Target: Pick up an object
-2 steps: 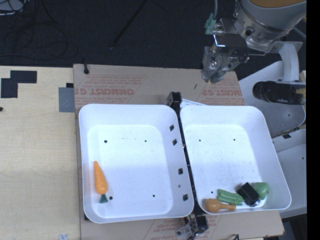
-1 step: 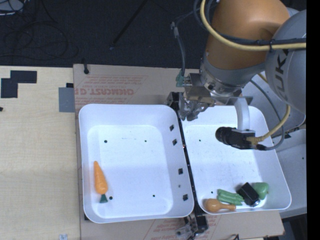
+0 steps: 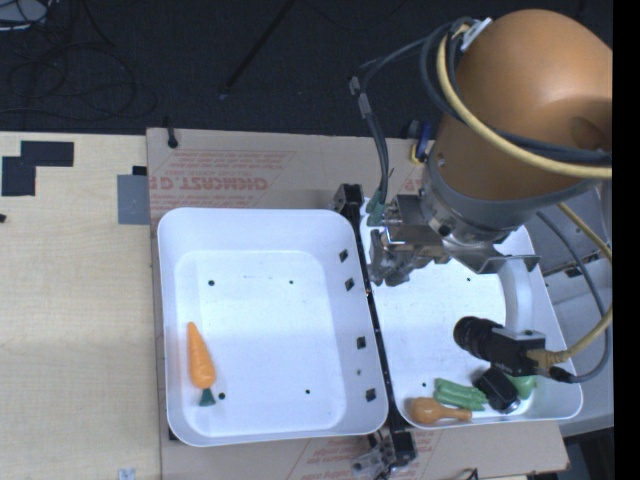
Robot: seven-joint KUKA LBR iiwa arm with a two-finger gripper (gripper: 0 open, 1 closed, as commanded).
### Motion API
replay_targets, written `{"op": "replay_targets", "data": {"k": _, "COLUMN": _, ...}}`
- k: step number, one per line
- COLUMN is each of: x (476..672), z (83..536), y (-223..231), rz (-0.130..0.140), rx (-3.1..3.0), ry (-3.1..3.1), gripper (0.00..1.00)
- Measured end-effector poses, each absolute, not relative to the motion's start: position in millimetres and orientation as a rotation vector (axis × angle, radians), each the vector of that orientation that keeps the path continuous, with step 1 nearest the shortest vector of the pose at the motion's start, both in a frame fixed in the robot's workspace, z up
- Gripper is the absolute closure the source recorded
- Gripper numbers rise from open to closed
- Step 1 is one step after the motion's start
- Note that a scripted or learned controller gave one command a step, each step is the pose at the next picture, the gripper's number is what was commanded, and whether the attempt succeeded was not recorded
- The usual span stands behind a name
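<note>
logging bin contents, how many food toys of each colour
orange: 2, a carrot in the left bin and a pear-like piece in the right bin
green: 1, a pod in the right bin; a green bit to its right may be another
total: 3

We see our arm (image 3: 500, 168) reach in from about two o'clock, with its orange band (image 3: 525, 78) bulking large close to the camera. Cables (image 3: 447, 78) loop round the band's ten o'clock side. Below the band the grey wrist (image 3: 478, 206) narrows toward eight o'clock. The gripper (image 3: 392, 260) hangs at its end, just right of the view's middle, pointing down.
</note>
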State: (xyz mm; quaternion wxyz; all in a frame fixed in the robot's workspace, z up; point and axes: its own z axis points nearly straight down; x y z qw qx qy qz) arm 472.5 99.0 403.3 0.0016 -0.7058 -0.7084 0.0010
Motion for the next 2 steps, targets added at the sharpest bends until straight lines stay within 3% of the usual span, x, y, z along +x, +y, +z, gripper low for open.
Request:
{"op": "replay_targets", "data": {"k": 1, "x": 476.4, "z": 499.0, "y": 121.8, "rz": -0.011, "rx": -2.220, "ry": -2.228, "gripper": 1.00}}
{"op": "replay_targets", "data": {"k": 2, "x": 475.9, "z": 502.8, "y": 122.6, "rz": 0.010, "rx": -2.209, "ry": -2.230, "gripper": 1.00}}
